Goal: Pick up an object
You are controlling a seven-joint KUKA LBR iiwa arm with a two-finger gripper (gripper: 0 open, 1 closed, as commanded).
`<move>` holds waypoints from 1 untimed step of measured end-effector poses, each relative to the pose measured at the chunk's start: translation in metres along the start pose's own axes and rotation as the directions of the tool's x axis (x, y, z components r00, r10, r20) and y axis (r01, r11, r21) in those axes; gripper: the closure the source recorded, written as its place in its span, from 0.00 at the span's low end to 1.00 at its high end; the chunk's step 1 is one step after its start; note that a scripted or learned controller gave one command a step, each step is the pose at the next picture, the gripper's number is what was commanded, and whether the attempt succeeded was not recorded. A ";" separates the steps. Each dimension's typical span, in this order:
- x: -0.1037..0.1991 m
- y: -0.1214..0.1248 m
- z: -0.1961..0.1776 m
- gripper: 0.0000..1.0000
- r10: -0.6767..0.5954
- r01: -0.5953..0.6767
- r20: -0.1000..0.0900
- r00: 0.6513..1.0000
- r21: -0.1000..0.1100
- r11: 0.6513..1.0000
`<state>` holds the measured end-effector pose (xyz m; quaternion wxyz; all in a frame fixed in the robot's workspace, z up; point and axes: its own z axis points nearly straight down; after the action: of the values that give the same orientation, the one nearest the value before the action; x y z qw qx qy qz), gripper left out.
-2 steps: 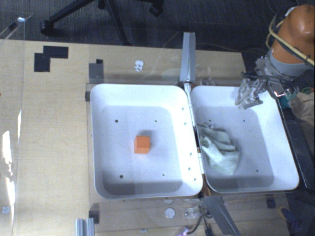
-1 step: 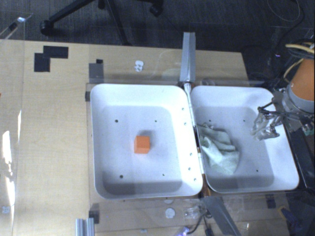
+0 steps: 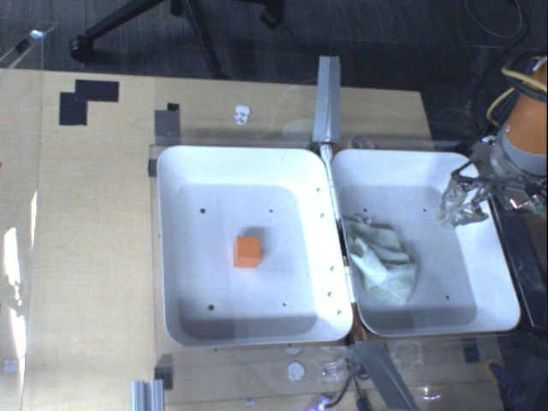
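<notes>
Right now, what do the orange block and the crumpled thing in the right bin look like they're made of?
The orange block: probably foam or painted wood; flat matte faces, crisp edges, no shine. The crumpled thing: seems a soft pale cloth, folded and limp, matte. Both are too small to be sure.

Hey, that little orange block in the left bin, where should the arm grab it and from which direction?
Probably straight down from above, closing on two opposite flat sides of the orange block. It sits alone near the middle of the left bin, away from the walls, so there is room beside each face. It looks about square to the bin, so line the tool up with its edges.
</notes>
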<state>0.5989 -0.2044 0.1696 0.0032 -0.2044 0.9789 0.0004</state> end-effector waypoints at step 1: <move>0.000 0.004 0.056 1.00 -0.103 0.103 0.003 0.995 0.005 0.995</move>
<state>0.5977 -0.2004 0.1140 0.0055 -0.2544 0.9671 -0.0015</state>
